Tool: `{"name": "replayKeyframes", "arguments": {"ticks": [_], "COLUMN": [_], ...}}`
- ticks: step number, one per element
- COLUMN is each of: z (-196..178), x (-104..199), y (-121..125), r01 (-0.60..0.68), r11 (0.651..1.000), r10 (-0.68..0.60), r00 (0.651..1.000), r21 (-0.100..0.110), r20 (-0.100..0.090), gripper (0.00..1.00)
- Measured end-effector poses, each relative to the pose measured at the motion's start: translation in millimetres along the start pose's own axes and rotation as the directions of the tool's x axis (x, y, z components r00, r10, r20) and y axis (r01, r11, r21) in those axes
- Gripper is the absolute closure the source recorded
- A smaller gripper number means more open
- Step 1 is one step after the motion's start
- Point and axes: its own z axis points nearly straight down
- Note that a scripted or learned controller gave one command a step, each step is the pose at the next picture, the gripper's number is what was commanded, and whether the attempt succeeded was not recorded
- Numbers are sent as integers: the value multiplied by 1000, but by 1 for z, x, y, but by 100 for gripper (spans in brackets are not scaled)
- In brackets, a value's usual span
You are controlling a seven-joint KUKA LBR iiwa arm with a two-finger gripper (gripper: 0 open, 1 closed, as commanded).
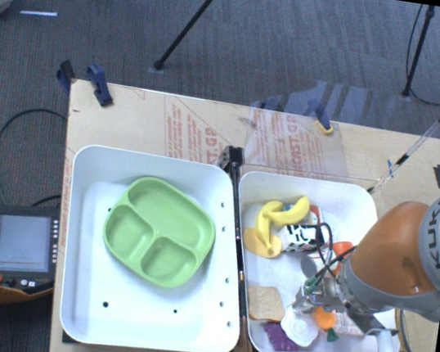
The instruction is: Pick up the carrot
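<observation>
Carrot (322,317): lying toward the near right corner of the right bin (366,194), showing as a small orange patch with a bit of green at its near end. Sitting just beside a white piece (299,329) and close to a slice of toast (266,303). Gripper (313,292): hanging low over the same corner, seemingly just up and to the left of the orange patch, perhaps touching it. Judging the coming move as a short shift toward the near right edge.

Struggling to read the long axis, most of the body being covered by the wrist; possibly running from far left to near right. Not managing to tell whether the gripper is released, clenched or grasping anything, dark cables and metal blurring together there. Also noticing a second red-orange scrap (343,248) further back, beside the orange band (397,257), and staying unsure what that is.
</observation>
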Motion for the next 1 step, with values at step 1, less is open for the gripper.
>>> {"name": "replayKeyframes", "arguments": {"ticks": [1], "z": [-46], "x": [-12], "y": [-1], "r01": [-291], "r11": [957], "r10": [291], "r00": [957], "r21": [1], "r20": [0], "gripper": [100]}}
